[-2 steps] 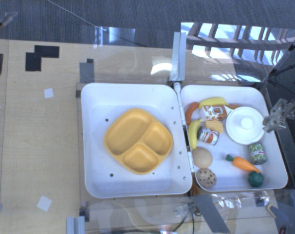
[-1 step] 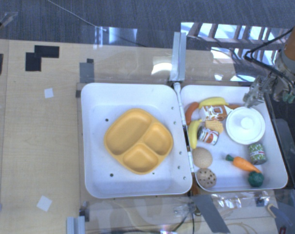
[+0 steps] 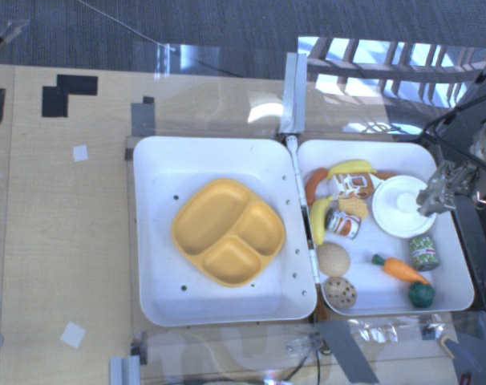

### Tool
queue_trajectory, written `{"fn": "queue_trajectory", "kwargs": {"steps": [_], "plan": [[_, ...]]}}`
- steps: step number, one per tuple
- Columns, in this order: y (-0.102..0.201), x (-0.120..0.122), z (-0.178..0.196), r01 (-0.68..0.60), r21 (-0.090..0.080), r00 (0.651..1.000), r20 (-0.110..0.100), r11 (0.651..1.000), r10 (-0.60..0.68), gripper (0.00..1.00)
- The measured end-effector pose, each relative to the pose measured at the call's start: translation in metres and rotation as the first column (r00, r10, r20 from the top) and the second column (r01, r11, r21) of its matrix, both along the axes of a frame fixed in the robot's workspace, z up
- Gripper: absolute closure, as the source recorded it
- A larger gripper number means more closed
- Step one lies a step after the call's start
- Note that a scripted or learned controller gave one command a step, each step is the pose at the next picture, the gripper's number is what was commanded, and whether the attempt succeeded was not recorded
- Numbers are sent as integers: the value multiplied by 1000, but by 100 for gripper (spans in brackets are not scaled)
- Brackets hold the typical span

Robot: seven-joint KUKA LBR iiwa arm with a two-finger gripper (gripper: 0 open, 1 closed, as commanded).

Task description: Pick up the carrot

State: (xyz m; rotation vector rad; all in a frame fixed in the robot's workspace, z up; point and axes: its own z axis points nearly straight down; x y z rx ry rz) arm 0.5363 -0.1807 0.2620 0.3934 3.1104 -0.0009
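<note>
Currently: approach | carrot (image 3: 400, 269) lies lower right of frame in right bin (image 3: 459, 291), between can (image 3: 423, 252) and green ball (image 3: 422, 294) | gripper (image 3: 435, 196) above-right, over white plate (image 3: 401, 207) — grip state unclear, holding nothing visible | descend across carrot's width — avoid neighbours

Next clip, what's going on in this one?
A robot arm reaches in from the right, its pincer over the right bin's far right side, beside a white plate. The carrot lies untouched nearer the front, among bananas, cans and a cookie. The left bin holds a yellow divided plate.
</note>
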Motion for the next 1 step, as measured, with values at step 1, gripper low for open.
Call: {"fn": "queue_trajectory", "kwargs": {"steps": [1], "plan": [[58,-45,-64,189,3,982,-7,982,-189,100]]}}
